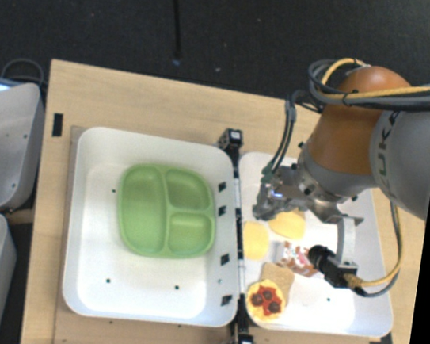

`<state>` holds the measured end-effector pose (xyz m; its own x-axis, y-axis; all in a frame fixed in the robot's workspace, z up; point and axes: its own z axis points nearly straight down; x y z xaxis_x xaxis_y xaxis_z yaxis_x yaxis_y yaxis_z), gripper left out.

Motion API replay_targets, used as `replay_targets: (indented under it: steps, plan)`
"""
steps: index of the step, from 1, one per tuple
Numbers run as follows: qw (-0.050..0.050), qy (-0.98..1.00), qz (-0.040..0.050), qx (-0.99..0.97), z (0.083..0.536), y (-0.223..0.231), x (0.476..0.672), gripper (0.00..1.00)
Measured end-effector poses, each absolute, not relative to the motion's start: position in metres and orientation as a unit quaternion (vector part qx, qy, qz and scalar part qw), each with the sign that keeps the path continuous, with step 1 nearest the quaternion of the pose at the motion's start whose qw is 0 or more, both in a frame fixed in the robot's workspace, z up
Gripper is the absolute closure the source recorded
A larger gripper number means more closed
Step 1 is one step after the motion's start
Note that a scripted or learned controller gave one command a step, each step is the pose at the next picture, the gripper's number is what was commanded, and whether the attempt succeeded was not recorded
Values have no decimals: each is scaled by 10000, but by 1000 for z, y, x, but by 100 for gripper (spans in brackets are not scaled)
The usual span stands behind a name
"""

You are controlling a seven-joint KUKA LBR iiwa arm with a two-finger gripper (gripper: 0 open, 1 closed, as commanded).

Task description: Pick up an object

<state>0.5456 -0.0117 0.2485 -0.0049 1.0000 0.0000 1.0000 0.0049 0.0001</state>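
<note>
While the grey arm with the orange band (351,115) hangs low over the right white bin (366,310), its end effector (274,204) sits at the bin's upper left, just beside a pale yellow rounded food piece (288,224). From where I stand I cannot tell how it is set, since the wrist hides it. Close by lie a yellow block (254,240), a red-and-white wrapped item (296,257), a tan slice (277,275) and a small round tart with red berries (265,300), all crowded near the divider. The left white bin (78,283) on the wooden surface (170,96) holds a green compartment plate (167,211). I judge the pale yellow piece the likeliest target; a good attempt would centre squarely over it, come straight down, and close clear of the yellow block touching it.
</note>
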Motion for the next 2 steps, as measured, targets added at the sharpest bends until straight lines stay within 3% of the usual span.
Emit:
replay_targets:
  steps: [2]
  plan:
    - [-1,7099,13,7043,249,84,537,100]
